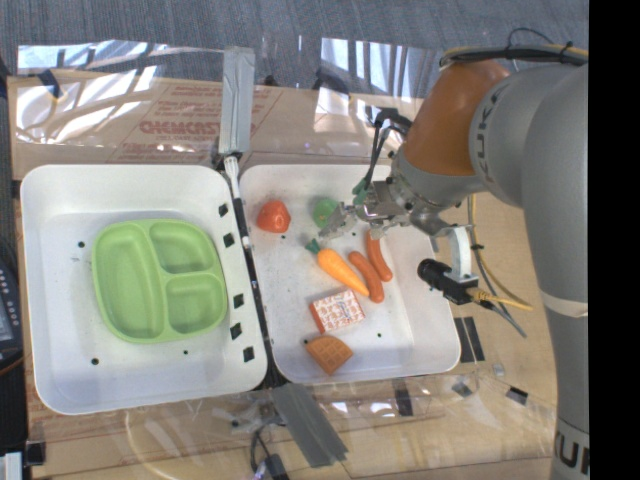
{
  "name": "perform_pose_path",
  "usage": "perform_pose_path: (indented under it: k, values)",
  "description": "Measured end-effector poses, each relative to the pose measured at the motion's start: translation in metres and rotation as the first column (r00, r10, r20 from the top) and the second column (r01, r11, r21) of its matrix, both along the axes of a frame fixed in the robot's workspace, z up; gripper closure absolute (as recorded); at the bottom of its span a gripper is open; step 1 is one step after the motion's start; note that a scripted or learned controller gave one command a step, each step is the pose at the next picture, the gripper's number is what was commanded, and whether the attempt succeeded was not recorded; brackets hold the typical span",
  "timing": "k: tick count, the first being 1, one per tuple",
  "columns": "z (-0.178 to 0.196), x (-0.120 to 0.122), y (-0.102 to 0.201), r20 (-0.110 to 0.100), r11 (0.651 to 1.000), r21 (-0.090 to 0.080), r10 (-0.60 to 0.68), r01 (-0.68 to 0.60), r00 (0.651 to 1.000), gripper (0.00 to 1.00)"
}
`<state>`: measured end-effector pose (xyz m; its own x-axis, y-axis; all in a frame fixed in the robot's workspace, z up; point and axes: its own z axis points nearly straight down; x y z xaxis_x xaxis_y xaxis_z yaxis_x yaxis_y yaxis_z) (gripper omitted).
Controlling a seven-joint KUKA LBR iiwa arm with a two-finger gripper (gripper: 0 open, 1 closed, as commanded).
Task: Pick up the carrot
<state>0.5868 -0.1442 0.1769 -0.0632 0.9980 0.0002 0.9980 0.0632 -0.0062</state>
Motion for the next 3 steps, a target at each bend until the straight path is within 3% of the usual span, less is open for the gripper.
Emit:
perform_pose_path:
  k: [1,2,3]
  values:
    - [0.003,0.019,-0.010,0.006,0.997,-0.001,0.080,-0.080,0.997,0.00]
    - [0.047,0.010,0.062,0.004,0.992,-0.001,-0.126,0.126,0.992,0.00]
    - [-0.029,0.000,0.005,0.000,0.977,-0.001,-0.212,0.212,0.977,0.00]
